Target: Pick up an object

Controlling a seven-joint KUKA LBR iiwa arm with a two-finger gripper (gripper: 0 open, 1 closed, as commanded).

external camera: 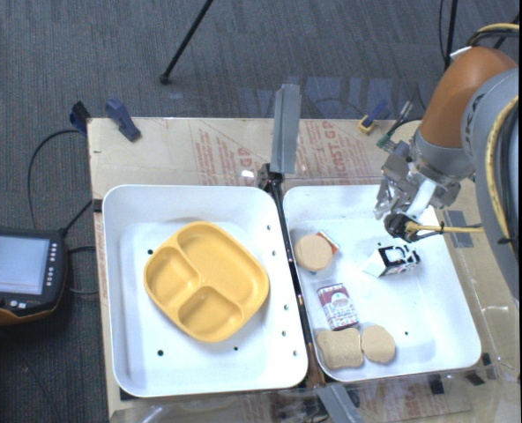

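**Pincer above the right bin, small box just beneath**

A small black-and-white box lies on the floor of the right bin, in its back right part and tilted against the bin's edges. It sits apart from the other things in this bin. To its left, near the wall shared with the other bin, a round tan bun rests on something with an orange-red corner peeking out. In front of the bun lies a small red packet. At the bin's near edge a squarish tan cake and a round tan cake lie side by side, touching.

The pincer hangs over the back of the right bin, just behind and above the box. The arm comes in from the right. Whether the pincer is apart or together cannot be told from this angle.

The left bin holds a yellow plate with three compartments, turned at a slant. Both bins sit on a pale brown surface. Two blue clamps grip its far left corner. On the carpet to the left lies a handheld screen with a cable.
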